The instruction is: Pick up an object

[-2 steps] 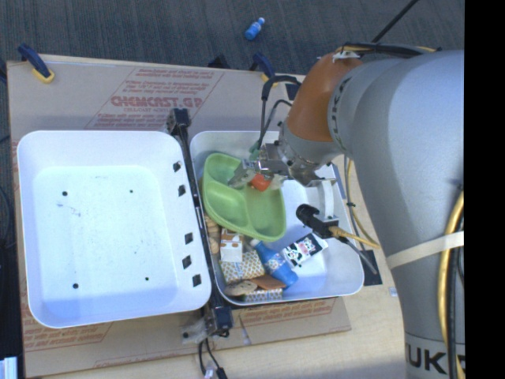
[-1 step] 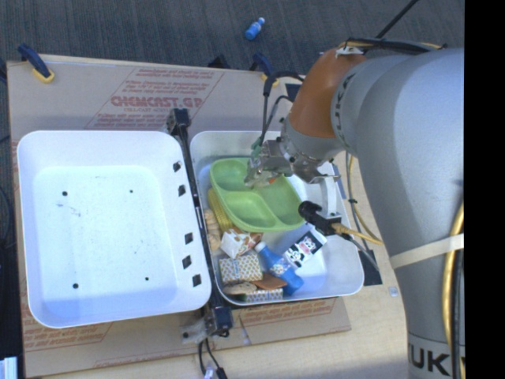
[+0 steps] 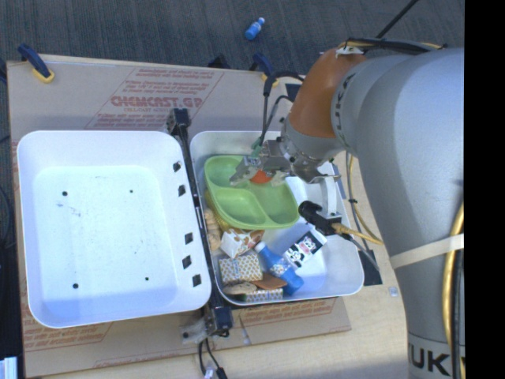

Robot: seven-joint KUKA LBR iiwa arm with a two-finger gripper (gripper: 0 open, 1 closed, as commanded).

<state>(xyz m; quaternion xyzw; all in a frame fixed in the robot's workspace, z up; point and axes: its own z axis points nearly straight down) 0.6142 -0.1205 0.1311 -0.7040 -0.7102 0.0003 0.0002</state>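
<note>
Nearest the camera, at the front of the right bin (image 3: 347, 279): a heap of small stuff crowded against the near wall. Blue-capped bottle (image 3: 293, 257) lying on its side, patterned packet (image 3: 241, 269) beside it, small white box (image 3: 232, 243) just behind. All piled tight and touching, so awkward pickings there. Further in, a green divided dish (image 3: 251, 200), tilted, leaning over the clutter and taking up the middle of the bin. Just over its far compartment, the gripper (image 3: 264, 166), reaching in from the right on the grey arm (image 3: 410, 133), wrist angled down toward a small orange piece (image 3: 262, 177) near the dish's far rim. Likely the target, that orange piece: out in the open, clear of the pile, easy to reach from above. Released or clenched? Impossible to tell from here, with too much dark hardware and cable in the way, so no calling a catch. Off to the side, the left bin (image 3: 28, 227), plain white floor. Beyond both, printed cardboard (image 3: 154, 101) pinned by a blue clamp (image 3: 35, 61), presumably against sliding.
</note>
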